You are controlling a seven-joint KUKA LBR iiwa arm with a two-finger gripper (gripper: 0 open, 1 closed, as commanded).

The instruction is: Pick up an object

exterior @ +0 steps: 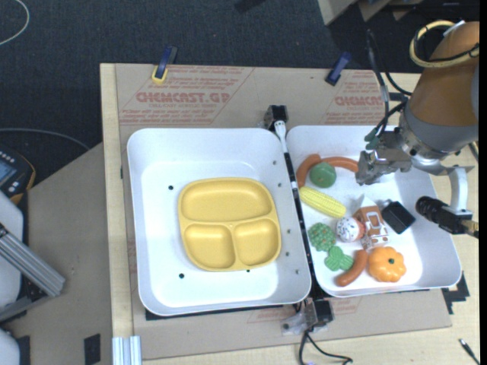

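My gripper [370,170] hangs over the back of the right bin [434,258], just right of a curved orange sausage [335,161] and a green ball [323,175]. Below it lie a yellow corn cob [323,201], a white speckled ball [348,228], a red and white toy [372,223] and a black block [397,217]. Toward the front sit a broccoli piece [320,236], a small green piece [336,258], a second orange sausage [350,271] and an orange pumpkin [386,265]. Nothing shows in the gripper's grasp.
The left bin [152,204] holds a yellow divided plate [228,223]. A black part of the arm [441,213] juts over the right bin's right side. Clamps [162,65] sit at the bench's back edge.
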